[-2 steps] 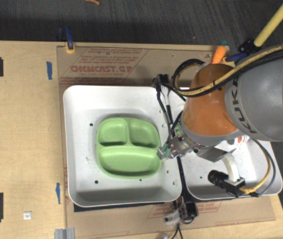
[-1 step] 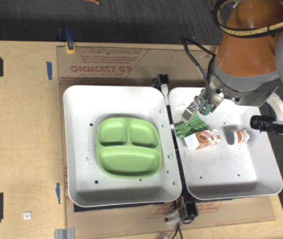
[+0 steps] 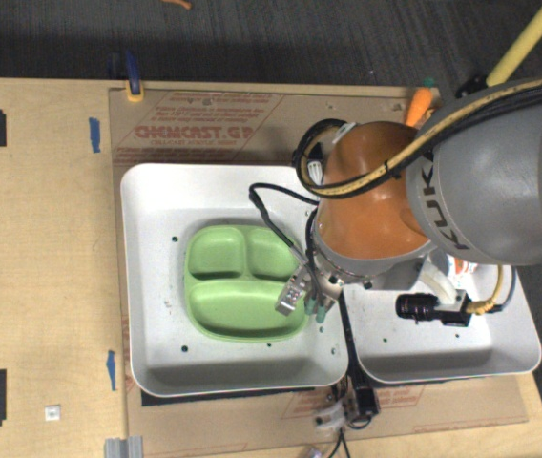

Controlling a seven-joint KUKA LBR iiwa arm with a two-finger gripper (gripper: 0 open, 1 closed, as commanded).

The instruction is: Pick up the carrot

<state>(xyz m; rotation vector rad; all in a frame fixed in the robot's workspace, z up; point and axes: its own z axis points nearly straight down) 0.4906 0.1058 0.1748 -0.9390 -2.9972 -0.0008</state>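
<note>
Peeking out behind the arm, the carrot is a small orange stub with a green tip, lying on the counter just past the bins' far edge. Brown cardboard covers the counter, dark floor beyond. The left bin holds a green divided tray. The hand hangs over that tray's right edge; can't tell its state.

A pale green divided plate sits in a white bin.
</note>
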